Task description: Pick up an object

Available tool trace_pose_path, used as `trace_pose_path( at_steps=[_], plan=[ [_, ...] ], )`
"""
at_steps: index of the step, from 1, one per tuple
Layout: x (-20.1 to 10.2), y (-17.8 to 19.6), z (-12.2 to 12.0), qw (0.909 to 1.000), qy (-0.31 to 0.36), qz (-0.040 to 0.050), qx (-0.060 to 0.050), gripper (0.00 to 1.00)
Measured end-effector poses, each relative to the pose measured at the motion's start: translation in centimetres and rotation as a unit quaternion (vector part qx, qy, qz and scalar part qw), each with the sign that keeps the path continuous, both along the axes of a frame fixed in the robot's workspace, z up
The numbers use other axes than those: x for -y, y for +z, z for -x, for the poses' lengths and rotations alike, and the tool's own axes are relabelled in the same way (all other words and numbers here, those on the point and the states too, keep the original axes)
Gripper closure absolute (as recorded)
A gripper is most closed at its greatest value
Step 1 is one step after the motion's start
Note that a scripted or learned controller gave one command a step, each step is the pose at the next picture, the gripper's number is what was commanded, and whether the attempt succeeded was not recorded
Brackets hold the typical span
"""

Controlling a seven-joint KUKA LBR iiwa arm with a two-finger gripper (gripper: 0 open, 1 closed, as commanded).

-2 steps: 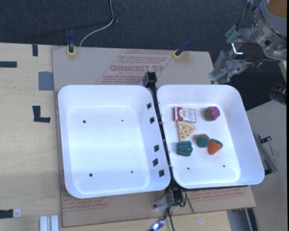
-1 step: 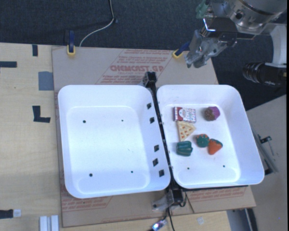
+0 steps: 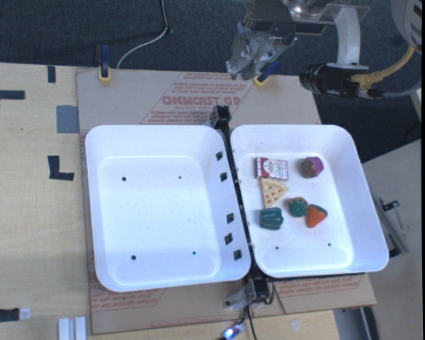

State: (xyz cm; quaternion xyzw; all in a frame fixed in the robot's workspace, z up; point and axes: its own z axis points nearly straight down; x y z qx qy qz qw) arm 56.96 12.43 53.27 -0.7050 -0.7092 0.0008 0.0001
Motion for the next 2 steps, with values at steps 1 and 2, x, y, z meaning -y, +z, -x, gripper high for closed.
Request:
trace_pose_path(
  at_steps=[1, 2],
  plan=[
    [-4.8, 0.0, 0.7, 1.0, 0.0, -0.0003, -0.001, 1.0],
    [-11.3, 0.1, 1.9, 1.0, 0.001, -0.0007, 0.0, 1.0]
  ],
)
